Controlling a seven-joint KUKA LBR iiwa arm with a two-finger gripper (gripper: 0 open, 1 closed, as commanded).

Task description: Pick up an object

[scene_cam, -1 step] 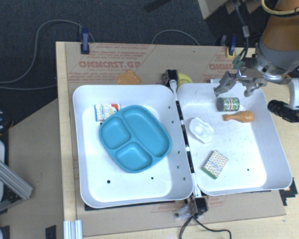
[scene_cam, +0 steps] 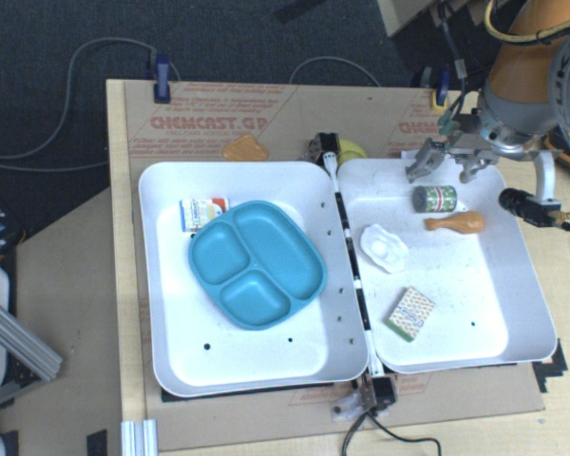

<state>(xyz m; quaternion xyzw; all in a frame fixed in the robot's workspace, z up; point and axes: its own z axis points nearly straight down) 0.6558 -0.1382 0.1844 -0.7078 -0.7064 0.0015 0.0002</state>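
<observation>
The end effector [scene_cam: 453, 160] is seen with fingers spread apart, empty, poised just above the small can [scene_cam: 435, 199], whose long axis lies crosswise.

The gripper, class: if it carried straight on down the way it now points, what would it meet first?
Probably the small green can, lying just below the open gripper in the right bin; depth is uncertain.

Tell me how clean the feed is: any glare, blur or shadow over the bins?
Camera view: even light, soft shadows; both white bins bright, nearly washed out. The blue plate is sharp; the gripper over the green can looks slightly soft, fingers spread.
</observation>
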